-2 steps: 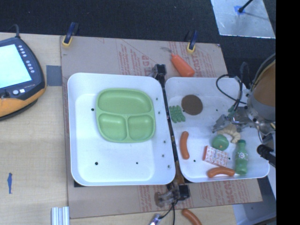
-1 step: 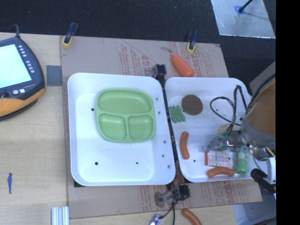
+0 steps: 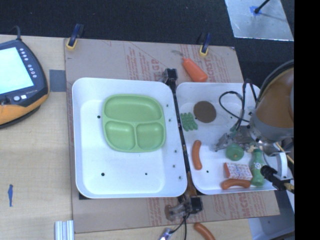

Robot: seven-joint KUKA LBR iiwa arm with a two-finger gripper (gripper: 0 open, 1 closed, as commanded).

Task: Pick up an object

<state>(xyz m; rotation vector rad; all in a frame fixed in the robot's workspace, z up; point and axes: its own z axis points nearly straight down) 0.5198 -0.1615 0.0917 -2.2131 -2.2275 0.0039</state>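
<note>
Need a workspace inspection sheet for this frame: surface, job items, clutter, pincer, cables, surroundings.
Surface: cardboard sheet clamped on a wooden bench, bearing the left bin and right bin.
Job's things: right bin holds a brown disc, green ridged piece, two sausages, green round item, red-white packet, green bottle.
Clutter: green divided plate in the left bin; carrot on the cardboard.
Pincer: pincer over the right bin near the green round item; finger state unclear.
Cables: black cable looping by the arm.
Surroundings: teach pendant at left.
</note>
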